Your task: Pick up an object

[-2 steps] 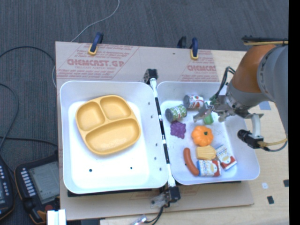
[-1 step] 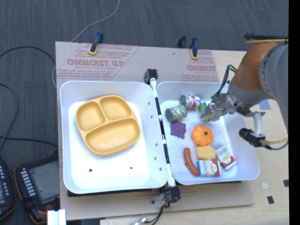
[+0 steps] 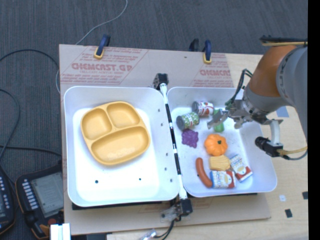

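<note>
Right bin (image 3: pixel 260 181): hotdog (image 3: pixel 203 172) lies long-axis diagonal, pointing lower-right; fingers (image 3: pixel 218 118) state unclear.

single fixed camera above bench (image 3: pixel 280 184), looking down at slant; both bins in frame.

Red lettering reading "CHEMCAST GP" runs across the brown protective sheet (image 3: pixel 120 64) at the upper left of the bench, and shows again, partly cut off, at the upper right. Labels on the small cans and cartons are too small to read.
</note>
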